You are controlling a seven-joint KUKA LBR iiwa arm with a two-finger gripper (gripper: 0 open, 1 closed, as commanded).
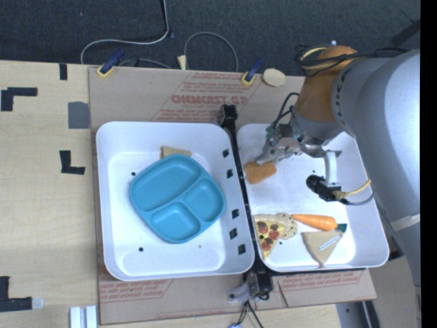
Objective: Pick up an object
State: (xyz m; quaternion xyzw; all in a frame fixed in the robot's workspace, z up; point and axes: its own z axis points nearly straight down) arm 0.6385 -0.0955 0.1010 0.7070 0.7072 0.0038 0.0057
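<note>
I am reaching in from three o'clock over a wooden surface (41,203) that is carrying two shallow white bins side by side on a cardboard sheet (198,98). My grey arm, with its orange band (321,94) above the wrist, is bending down into the right bin (372,234). My claw (276,152) is sitting over the upper left part of that bin, toward ten o'clock within it, and a tan, bread-like piece (260,172) is lying right at its tip, close to the bin's left wall. I cannot tell from this angle whether my claw is wide, narrow or gripping that piece. Lower in the same bin, toward six o'clock, a toy pizza slice (273,229) is lying just beside an orange carrot (315,221), with a pale wedge (321,243) just below the carrot. The left bin (113,149) is holding a blue divided plate (177,197) near its middle, and a tan corner of something (174,152) is peeking out from behind the plate at twelve o'clock. Blue and yellow clips (109,63) are gripping the top edge of the cardboard, and thin cables (164,19) are trailing across the dark floor (68,12) beyond.
</note>
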